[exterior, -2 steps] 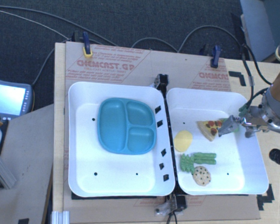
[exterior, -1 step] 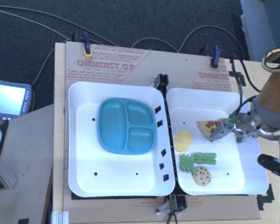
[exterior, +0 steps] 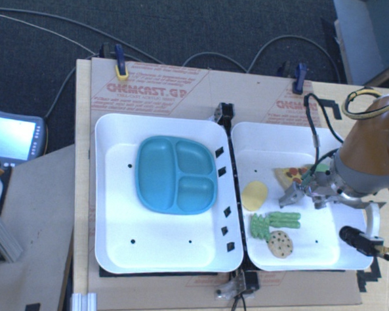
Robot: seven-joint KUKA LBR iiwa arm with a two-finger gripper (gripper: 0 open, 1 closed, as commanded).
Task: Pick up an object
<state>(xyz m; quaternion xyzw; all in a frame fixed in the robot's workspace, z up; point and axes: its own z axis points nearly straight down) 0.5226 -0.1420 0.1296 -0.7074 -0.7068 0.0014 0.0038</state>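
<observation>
The gripper point(exterior: 296, 192) hung low over the right-hand shallow white bin point(exterior: 327, 143), reaching in from the right, with the grey arm and its orange band point(exterior: 372, 146) rising behind it. Its two metal fingers point(exterior: 288, 199) looked parted, with nothing between them, so I judged it released and empty-handed.

Just up and left of those fingers lay a flat triangular toy pizza slice, yellow with red spots point(exterior: 290, 175), near the fingertips; I could not tell if metal touched it. Left of it, close to the divider, sat a round pale-yellow toy like a lemon point(exterior: 254, 195). Below the fingers lay a knobbly green plastic vegetable piece point(exterior: 274, 223), and touching its lower edge was a tan speckled toy cookie disc point(exterior: 280, 243).

The nearest candidate was the pizza slice. It looked light, stiff and thin, and it lay flat, so a pinch from above would have little to bite on; taking it across its narrow tip or by one raised edge seemed best, and smooth plastic could well slip. The green piece offered more height and ridges for grip, across its short width.

Over in the left-hand white bin point(exterior: 110, 238) rested a blue plastic divided tray point(exterior: 177, 175), well apart from the action.
</observation>
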